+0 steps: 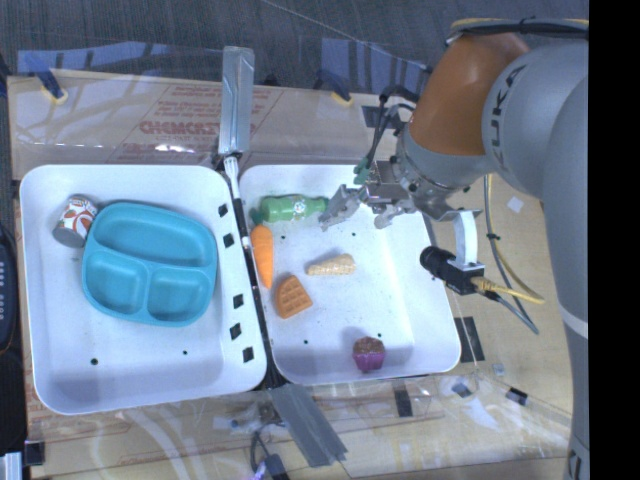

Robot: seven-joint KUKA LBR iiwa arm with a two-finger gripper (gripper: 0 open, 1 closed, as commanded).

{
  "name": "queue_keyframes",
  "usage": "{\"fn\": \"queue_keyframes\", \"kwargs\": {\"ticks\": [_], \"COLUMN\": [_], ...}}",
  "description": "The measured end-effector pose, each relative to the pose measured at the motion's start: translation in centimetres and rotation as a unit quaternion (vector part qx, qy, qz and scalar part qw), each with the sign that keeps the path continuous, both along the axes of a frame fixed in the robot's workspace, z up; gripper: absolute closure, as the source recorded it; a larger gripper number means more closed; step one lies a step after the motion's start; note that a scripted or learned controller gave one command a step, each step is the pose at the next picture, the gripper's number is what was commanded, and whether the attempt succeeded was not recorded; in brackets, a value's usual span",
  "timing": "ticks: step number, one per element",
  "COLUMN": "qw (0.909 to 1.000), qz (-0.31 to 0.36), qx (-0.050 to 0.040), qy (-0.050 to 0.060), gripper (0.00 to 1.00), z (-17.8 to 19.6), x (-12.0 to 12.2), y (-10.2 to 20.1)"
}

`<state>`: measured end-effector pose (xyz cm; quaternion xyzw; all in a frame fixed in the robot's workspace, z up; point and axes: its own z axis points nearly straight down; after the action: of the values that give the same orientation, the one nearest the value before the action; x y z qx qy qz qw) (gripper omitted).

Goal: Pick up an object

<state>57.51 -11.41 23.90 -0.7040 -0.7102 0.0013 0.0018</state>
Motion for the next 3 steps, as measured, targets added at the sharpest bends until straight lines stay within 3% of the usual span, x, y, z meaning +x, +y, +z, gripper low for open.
{"fn": "queue_keyframes", "kwargs": {"ticks": [1, 2, 3], "qw": [0.9999, 0.9850, 0.9916], "qz": [-0.011, -0.172, -0.129], "qx": [-0.0002, -0.0004, -0.0009], "qy": [0.004, 0.002, -0.001], "gripper": [0.00, 0.00, 0.00], "z": [-6.1, -6.7, -8.7], "x": [2.2, 0.7, 2.6], "y": [-3.8, -2.5, -6.3]}}
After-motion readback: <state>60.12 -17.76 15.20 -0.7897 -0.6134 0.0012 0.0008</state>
